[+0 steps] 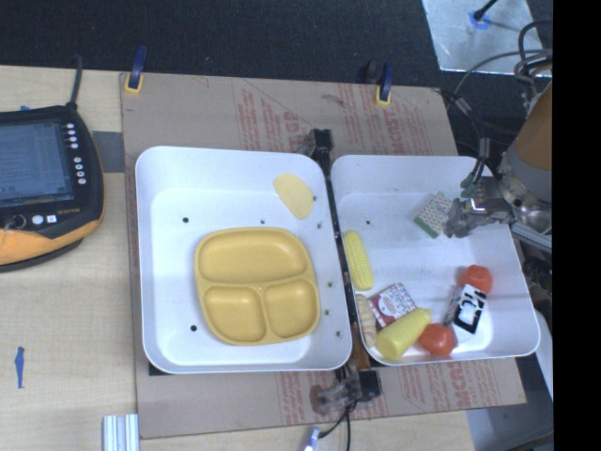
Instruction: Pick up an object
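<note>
The two-finger gripper [462, 216] is hanging at the upper right of the frame, over the right-hand shallow white bin [394, 172]. Whether its fingers are open or closed cannot be told. A small green-and-white speckled packet [433, 213] is lying just left of it, apparently touching. Risk: the flat packet is likely sliding aside or slipping out, since thin items offer little purchase.

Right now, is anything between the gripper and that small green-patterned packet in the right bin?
Nothing visible. The gripper sits just right of the packet, with bare right bin floor around it; the corn cob lies farther left.
</note>
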`<state>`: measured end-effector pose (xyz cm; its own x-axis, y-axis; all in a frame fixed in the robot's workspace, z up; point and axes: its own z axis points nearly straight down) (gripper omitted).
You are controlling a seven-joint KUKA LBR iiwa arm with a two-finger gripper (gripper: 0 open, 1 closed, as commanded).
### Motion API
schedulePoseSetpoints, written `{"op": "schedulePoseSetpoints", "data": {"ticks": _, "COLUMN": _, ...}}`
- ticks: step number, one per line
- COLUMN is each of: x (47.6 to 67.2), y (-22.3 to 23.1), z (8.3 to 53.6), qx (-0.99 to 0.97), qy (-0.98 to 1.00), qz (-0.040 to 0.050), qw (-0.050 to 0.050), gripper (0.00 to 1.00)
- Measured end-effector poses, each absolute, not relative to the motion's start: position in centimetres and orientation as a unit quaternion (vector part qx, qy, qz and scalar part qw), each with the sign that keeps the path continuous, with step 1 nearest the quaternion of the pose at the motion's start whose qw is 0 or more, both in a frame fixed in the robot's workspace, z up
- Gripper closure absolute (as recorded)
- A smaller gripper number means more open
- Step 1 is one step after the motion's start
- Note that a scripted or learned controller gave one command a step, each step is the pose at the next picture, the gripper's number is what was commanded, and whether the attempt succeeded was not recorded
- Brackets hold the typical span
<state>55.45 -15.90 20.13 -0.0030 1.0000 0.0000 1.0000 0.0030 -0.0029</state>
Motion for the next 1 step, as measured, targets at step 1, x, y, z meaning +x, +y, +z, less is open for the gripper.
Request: {"op": "schedulePoseSetpoints", "data": {"ticks": 1, "x": 57.22, "y": -10.97, "z": 25.54, "qx": -0.706, "qy": -0.709, "qz": 0.0003, "qw": 0.001, "gripper": 1.0}}
